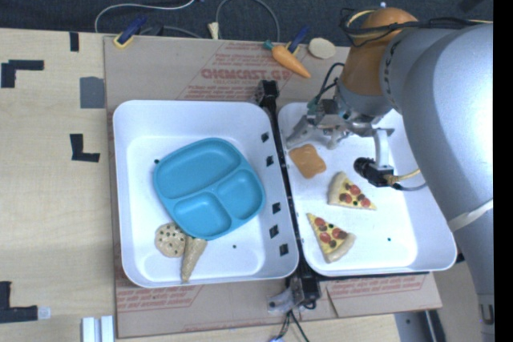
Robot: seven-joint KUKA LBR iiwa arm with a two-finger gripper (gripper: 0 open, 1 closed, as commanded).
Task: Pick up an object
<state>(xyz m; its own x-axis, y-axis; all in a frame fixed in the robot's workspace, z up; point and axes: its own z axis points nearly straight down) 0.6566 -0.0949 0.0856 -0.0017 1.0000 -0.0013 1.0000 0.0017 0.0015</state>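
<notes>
My gripper point(314, 134) hangs over the back left part of the right bin point(401, 252), its fingers spread open with nothing between them. Just in front of the fingertips a tan bread-like piece point(307, 162) lies on the bin floor. Two pizza slices share that bin: one point(349, 194) near the middle, the other point(330, 236) closer to the front. The grey arm with its orange band point(377, 52) reaches in from the right and covers the bin's back right corner.
The left bin point(128, 172) holds a blue divided plate point(210, 187), a cookie point(169, 239) and a cone point(191, 256) at its front. Behind the bins on the cardboard lie a carrot point(288, 60) and a small beige piece point(321, 48). Cables trail at the back.
</notes>
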